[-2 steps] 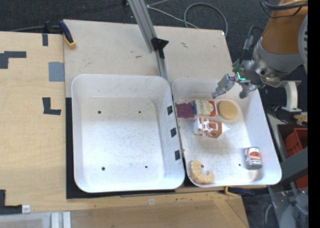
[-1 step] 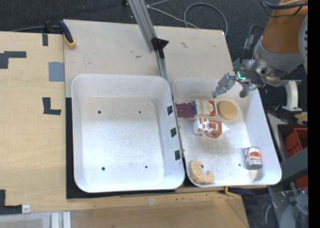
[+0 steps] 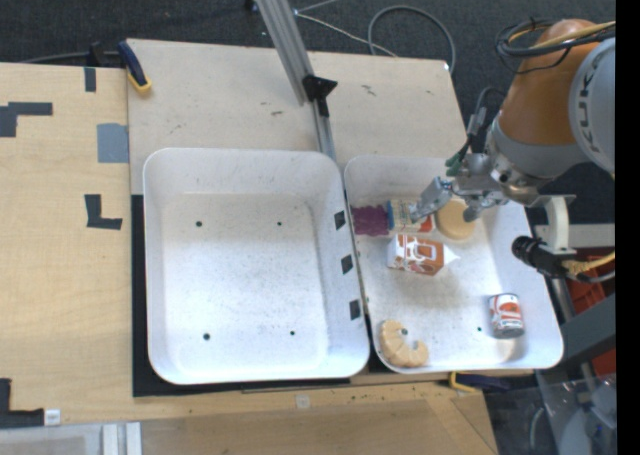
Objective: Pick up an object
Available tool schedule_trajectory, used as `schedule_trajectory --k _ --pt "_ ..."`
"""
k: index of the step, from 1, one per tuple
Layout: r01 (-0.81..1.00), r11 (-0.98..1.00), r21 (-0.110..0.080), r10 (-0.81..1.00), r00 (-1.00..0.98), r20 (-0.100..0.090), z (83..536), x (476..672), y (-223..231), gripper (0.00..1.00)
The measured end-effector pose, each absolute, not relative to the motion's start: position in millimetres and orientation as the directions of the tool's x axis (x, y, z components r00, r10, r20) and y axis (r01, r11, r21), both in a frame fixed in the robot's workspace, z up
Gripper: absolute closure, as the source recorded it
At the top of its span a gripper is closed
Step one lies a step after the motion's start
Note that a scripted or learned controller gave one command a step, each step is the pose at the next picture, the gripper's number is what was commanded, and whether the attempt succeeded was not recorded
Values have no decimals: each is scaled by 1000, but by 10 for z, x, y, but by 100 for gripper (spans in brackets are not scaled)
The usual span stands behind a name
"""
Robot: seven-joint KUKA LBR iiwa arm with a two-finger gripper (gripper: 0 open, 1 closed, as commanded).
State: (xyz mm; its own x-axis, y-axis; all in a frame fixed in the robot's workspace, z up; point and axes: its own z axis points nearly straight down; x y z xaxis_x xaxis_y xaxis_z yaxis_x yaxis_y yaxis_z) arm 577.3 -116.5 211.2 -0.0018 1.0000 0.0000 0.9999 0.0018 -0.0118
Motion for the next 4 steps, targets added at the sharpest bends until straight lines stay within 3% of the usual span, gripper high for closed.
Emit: schedule_trajectory --k 2,3,4 --pt "1000 1 2 1000 -1 -7 1175 5686 -1117 0" --pt "1000 5 3 1000 -5 -4 1285 5707 -1101 100" --pt "1000 2 0 1000 -2 -1 1830 5630 -1103 100"
